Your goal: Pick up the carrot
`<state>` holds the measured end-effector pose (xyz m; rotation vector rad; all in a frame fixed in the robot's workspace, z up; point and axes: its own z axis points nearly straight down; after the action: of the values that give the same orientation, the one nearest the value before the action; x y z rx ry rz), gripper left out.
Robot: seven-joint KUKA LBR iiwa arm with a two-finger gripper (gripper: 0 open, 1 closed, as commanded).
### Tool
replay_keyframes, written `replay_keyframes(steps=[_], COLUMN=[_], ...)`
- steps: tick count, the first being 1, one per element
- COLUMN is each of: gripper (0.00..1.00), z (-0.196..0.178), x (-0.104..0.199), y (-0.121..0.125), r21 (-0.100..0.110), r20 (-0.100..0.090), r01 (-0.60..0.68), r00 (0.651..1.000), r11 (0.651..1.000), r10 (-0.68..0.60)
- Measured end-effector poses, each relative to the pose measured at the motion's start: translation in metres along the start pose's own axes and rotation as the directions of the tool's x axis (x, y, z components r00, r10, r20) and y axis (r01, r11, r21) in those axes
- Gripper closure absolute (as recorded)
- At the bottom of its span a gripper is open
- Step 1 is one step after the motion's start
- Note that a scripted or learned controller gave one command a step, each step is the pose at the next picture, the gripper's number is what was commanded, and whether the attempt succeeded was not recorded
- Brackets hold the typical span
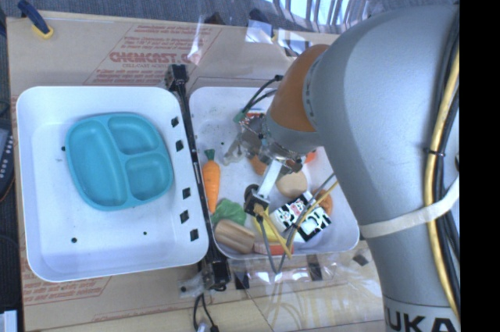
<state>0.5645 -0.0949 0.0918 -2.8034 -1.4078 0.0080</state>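
Carrot: orange.
Divided plate: plain turquoise.
Left bin, right bin: white.
Arm: grey, with an orange band.
Cardboard sheet: tan with red print.
Boxy item, lower right: black-and-white pattern.
Clamp, upper left: blue and yellow.

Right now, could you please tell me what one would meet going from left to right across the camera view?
Blue divided plate, carrot, grey robot arm.

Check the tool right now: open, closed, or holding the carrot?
Tool: cannot be told whether open or closed. The carrot lies in the right bin beside it.
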Motion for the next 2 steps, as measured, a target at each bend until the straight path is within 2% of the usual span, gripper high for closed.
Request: replay_keyframes(steps=[1, 2], gripper=[1.0, 0.0], z=[-0.0091, -0.009], x=[0.0008, 0.0008], y=[-0.0012, -0.0012], r21=[0.008, 0.008], r20=[-0.001, -0.001], r01=[0.007, 0.008], r00=[1.0, 1.0], r11=[1.0, 1.0], r10=[-0.007, -0.008])
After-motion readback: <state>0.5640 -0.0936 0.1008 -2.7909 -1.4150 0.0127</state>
